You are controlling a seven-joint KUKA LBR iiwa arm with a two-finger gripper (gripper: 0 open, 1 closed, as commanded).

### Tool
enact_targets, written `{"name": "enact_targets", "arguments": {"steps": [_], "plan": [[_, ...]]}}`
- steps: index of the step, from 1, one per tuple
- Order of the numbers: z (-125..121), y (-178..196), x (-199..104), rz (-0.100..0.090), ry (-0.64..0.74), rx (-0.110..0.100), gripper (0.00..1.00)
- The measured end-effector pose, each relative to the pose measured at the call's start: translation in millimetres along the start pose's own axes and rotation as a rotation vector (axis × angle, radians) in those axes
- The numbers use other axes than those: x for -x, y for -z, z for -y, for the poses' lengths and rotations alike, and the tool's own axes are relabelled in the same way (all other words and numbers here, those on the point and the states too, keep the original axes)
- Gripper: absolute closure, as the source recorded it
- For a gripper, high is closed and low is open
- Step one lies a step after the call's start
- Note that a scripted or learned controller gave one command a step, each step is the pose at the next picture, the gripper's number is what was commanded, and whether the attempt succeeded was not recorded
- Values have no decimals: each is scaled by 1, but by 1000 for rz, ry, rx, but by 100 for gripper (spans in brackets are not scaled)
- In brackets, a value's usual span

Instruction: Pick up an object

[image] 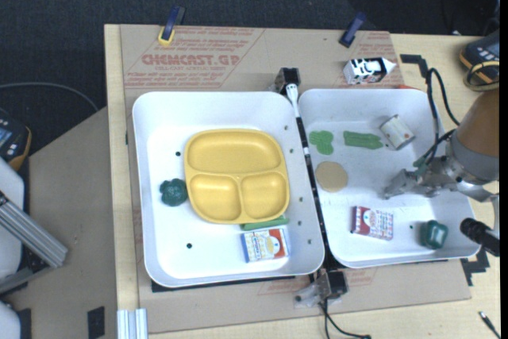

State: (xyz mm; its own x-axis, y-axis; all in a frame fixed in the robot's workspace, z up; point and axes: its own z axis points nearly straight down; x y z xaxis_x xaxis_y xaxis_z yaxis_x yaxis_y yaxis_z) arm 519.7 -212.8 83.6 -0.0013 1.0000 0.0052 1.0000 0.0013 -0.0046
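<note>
My gripper point(405, 179) hangs low over the right bin point(373, 250), near its right side, and stands open with nothing between its fingers. Around it lie a small white and grey object point(396, 131) behind it, a red and white box point(371, 222) in front to the left, and a dark green cup-like piece point(433, 233) in front to the right. Further left in this bin are a tan disc point(331, 175), a green blob point(321, 142) and a green strip point(363, 140).
The left bin point(155, 234) holds a yellow divided plate point(236, 174), a dark green lump point(173, 192) and a blue and white box point(263, 244). A black and white item point(368, 70) sits on the bench behind the right bin. Cables run along the right.
</note>
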Motion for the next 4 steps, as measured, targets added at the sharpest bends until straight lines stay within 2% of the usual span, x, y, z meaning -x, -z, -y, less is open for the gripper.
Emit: {"name": "enact_targets", "arguments": {"steps": [1,3,4], "plan": [[0,11,1,3,-1,4,100],[-21,123,9,10,0,13,100],[-22,143,10,8,0,10,100]]}}
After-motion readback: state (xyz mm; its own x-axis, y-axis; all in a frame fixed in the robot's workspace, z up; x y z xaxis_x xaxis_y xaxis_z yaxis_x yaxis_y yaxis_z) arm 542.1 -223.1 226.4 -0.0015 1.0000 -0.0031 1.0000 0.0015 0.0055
